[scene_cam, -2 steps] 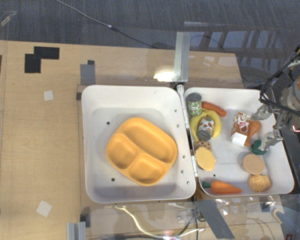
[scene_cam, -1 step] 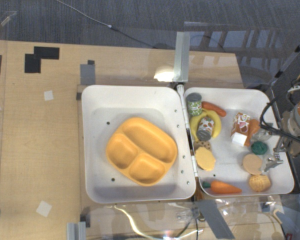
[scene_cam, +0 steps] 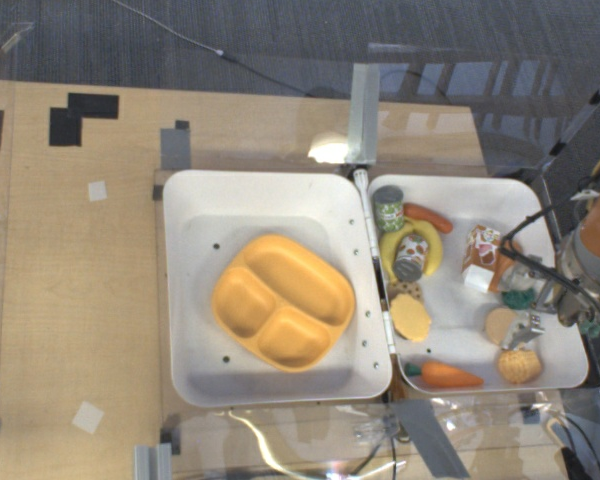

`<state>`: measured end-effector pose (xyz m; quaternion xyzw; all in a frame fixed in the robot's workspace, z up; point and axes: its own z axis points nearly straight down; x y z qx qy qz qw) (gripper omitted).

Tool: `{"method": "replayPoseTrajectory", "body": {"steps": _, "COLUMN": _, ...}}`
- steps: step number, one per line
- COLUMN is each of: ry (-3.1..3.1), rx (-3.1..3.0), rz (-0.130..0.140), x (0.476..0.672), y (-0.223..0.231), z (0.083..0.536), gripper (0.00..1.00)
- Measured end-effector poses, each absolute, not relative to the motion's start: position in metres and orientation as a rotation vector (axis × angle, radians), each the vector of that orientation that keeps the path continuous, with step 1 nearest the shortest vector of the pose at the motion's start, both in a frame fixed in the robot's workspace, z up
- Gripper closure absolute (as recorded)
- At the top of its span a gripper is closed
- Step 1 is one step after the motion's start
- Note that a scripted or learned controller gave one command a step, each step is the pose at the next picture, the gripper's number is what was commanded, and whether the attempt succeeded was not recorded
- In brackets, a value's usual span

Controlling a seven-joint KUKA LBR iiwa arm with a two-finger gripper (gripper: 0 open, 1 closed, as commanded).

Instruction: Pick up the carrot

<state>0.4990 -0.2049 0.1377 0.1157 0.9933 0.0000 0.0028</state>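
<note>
Gripper (scene_cam: 525, 330) hangs over right bin (scene_cam: 540, 193), apart from carrot (scene_cam: 450, 374).

A grey arm (scene_cam: 590, 258) with an orange band, black cables along it, and a metal end effector (scene_cam: 525, 330), possibly with a teal part.

A robotics lab or test cell, by the look of it: a pale wooden bench (scene_cam: 70, 298) with black marker patches at ten o'clock, aluminium framing (scene_cam: 364, 113) at twelve o'clock, loose cables (scene_cam: 310, 456) at six o'clock, grey carpet beyond.
</note>
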Motion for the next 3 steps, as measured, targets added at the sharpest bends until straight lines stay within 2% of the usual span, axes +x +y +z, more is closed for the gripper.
{"method": "replayPoseTrajectory", "body": {"steps": 1, "ry": 3.091, "rx": 0.471, "rz": -0.002, "x": 0.513, "y": -0.172, "z": 0.090, "gripper": 0.00}}
{"method": "replayPoseTrajectory", "body": {"steps": 2, "ry": 3.081, "rx": 0.458, "rz": -0.004, "x": 0.517, "y": -0.171, "z": 0.103, "gripper": 1.00}}
{"method": "replayPoseTrajectory", "body": {"steps": 3, "ry": 3.082, "rx": 0.458, "rz": -0.004, "x": 0.517, "y": -0.170, "z": 0.102, "gripper": 0.00}}
